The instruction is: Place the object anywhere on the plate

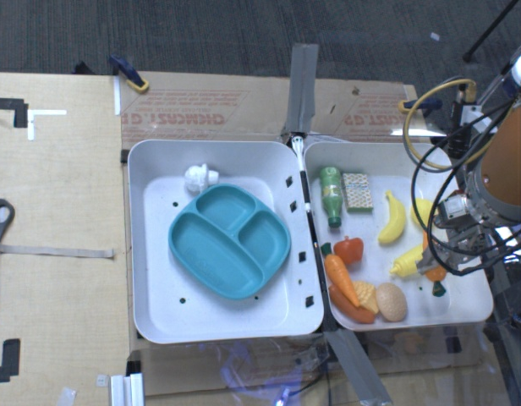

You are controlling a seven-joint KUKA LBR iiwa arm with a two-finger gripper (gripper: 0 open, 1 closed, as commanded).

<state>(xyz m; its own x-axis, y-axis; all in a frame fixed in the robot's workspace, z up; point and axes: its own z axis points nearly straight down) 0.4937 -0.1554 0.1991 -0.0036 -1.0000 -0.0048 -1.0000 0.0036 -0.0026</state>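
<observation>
Cardboard-lined wooden bench (57,218), two white bins (150,311), dark carpet (201,15) beyond.

grey arm (497,100), orange band (506,163), looping black and yellow cables (430,112)

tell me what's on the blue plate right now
Nothing lies in the blue plate's three compartments. A small white object sits just beyond its far rim, on the bin floor. What's under the plate is covered.

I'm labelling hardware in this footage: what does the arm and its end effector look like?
The arm shows an orange band, with black and yellow cables looping around it. The end effector is a cluster of grey metal parts among thin black wires.
</observation>
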